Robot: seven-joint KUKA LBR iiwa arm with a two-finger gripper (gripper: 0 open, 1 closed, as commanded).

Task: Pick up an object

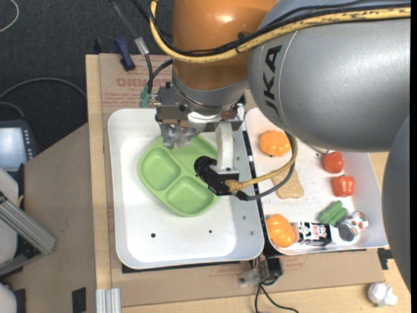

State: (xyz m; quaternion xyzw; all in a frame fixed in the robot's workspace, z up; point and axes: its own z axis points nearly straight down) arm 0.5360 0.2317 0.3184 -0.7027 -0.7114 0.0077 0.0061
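A light green divided plate (171, 175) lies tilted in the left white bin (130, 233). My gripper (174, 135) hangs under the orange wrist band, right at the plate's far rim. Its metal tip seems to meet that edge, but the wrist hides the contact. Nothing is visibly lifted off the bin floor.
The right bin (374, 175) holds an orange pumpkin-like piece (274, 143), a tan flat piece (290, 186), two red peppers (333, 162) (343, 186), another orange fruit (280, 231), a green item (332, 212) and a small printed can (315, 232). The big grey arm covers the upper right.
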